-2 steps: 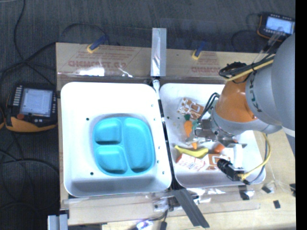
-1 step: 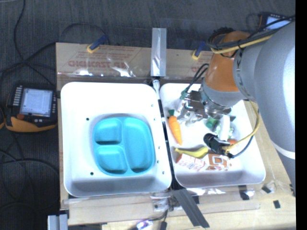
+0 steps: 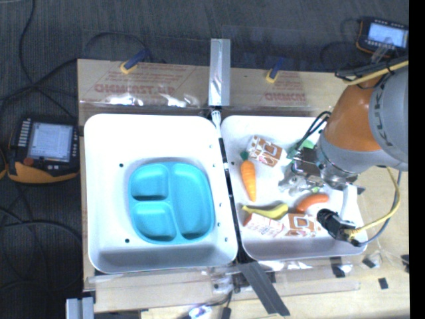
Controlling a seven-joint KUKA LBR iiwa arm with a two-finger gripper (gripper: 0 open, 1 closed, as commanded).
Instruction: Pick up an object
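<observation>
We see the gripper [image 3: 302, 178] low in the right bin [image 3: 232, 178], just above an orange sausage-shaped toy [image 3: 312, 201]; finger state we cannot tell. Banana [image 3: 265, 210] and carton [image 3: 300, 225] crowd near: a descent risks nudging neighbours, missing.

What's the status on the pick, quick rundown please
Pincer low in right bin, grip state unclear. Nothing seen held. Carrot, banana and orange piece lie close by. Blue tray sits in left bin.

Your arm [image 3: 372, 121] reaches in over the right bin [image 3: 234, 198], gripper [image 3: 302, 175] lowered near its right wall.
</observation>
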